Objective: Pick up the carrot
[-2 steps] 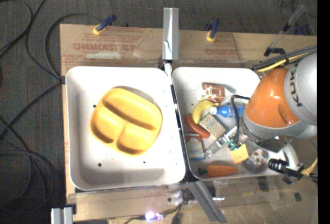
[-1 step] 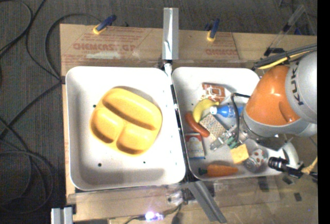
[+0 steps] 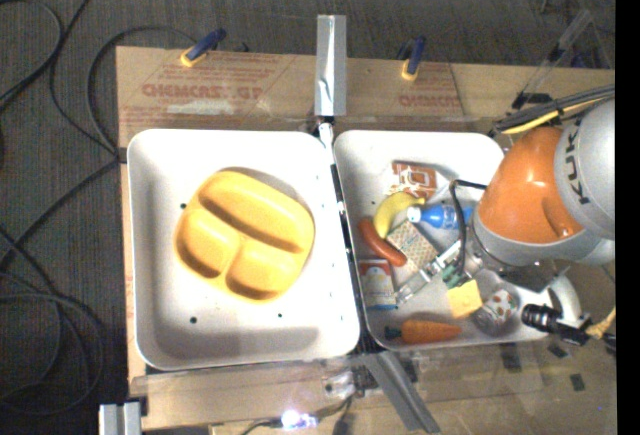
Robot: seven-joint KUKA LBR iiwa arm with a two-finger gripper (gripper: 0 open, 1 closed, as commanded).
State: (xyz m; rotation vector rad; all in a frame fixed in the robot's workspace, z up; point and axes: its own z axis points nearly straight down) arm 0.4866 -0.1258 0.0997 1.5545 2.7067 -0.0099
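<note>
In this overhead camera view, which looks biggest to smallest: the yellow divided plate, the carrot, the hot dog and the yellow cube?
1. Yellow divided plate, by far the largest.
2. Carrot and hot dog: alike in size, too close to rank.
3. Yellow cube, smallest.

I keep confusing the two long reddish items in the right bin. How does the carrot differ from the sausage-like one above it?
The carrot is orange with a tapering end; the sausage is redder and rounded at both ends. The carrot lies nearly level along the right bin's near edge; the sausage lies slanted, close to the left wall beside the banana. The carrot lies apart from the pile; the sausage lies among other items. Both are long and slim.
</note>
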